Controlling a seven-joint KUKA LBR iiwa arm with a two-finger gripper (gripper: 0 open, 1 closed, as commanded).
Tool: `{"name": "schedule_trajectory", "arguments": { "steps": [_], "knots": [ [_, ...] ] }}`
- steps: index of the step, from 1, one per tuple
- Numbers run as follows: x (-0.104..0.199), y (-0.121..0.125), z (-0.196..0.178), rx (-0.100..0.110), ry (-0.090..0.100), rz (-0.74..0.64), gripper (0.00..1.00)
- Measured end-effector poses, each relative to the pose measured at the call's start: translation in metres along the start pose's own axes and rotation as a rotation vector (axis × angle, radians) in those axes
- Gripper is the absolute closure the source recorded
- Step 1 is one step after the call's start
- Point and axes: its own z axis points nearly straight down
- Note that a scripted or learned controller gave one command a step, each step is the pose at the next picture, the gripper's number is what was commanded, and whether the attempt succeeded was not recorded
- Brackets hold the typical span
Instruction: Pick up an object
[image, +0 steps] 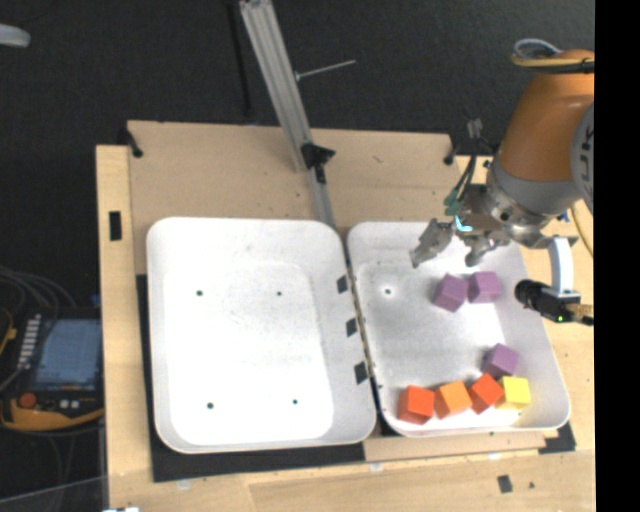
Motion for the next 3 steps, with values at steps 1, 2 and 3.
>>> {"name": "schedule_trajectory", "arguments": {
  "steps": [1, 2, 3],
  "knots": [
    [0.0, 0.001, -0.003, -0.005, -0.001, 0.001, 0.0],
    [-0.008, 0.001, 0.042, -0.001, -0.002, 0.004, 0.0],
    [-0.007, 0.002, 0.104, 0.001, -0.001, 0.006, 0.0]
  ]
}}
